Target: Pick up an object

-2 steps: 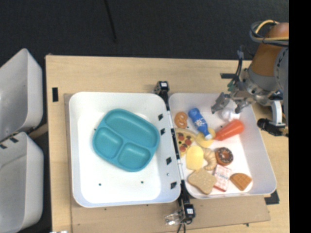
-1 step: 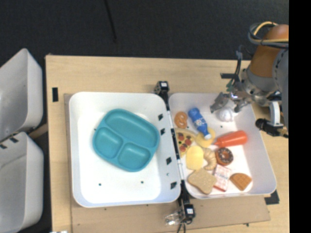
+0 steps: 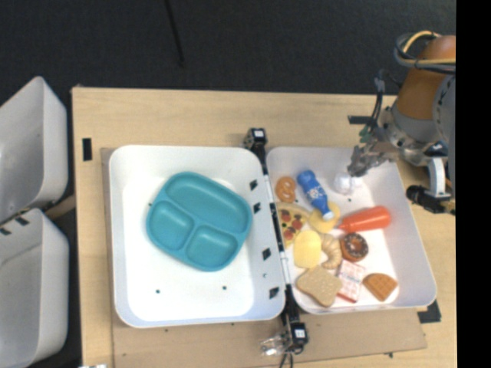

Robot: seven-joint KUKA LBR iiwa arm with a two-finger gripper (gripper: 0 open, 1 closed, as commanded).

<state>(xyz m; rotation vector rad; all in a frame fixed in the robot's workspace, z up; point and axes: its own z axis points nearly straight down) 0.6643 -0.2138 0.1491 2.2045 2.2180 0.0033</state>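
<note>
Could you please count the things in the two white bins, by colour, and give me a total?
Teal: 1, the divided tray in the left bin.
Blue: 1, the bottle.
Orange or red: 2, the carrot and a small round piece.
Yellow: 1, the lump.
Brown: 3, the doughnut, bread slice and cookie.
Total: 8 that I can tell apart.

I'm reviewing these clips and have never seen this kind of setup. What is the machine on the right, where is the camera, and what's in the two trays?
One camera looks down at a slant on a wooden bench. The grey and orange machine is a robot arm reaching in from the right; its gripper hangs over the right bin's far corner, and nothing shows between its jaws. The left bin holds a teal divided plate. The right bin holds toy food: a blue bottle, a carrot, a doughnut, a bread slice, a pizza slice and others.
</note>
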